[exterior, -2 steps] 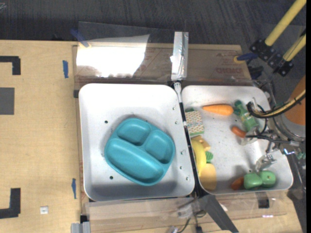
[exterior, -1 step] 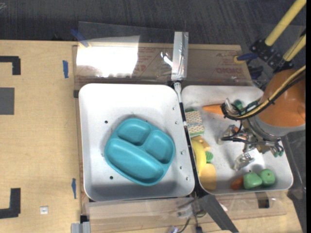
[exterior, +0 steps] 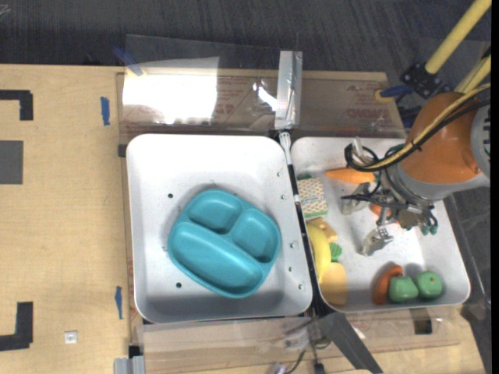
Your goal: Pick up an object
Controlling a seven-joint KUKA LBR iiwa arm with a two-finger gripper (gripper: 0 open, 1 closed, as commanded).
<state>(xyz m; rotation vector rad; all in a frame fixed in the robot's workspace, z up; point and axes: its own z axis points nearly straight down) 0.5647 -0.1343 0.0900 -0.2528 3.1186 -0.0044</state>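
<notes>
Your left bin (exterior: 148,232) holds a teal plate (exterior: 224,241) mid-floor. Right bin (exterior: 452,248): banana (exterior: 327,262) along its left wall, green toys (exterior: 415,287) near the front edge. Gripper (exterior: 377,240) hangs mid-bin, nothing between it.

In the right white bin (exterior: 456,267), bare floor lies open around the middle, ringed by a yellow banana-shaped toy (exterior: 326,259) along your left wall, green and orange toys (exterior: 405,285) at the near edge, and an orange carrot-shaped piece (exterior: 351,175) at the far side. A teal divided plastic plate (exterior: 224,241) fills much of the left white bin (exterior: 156,162), leaving bare margins along its walls.
</notes>
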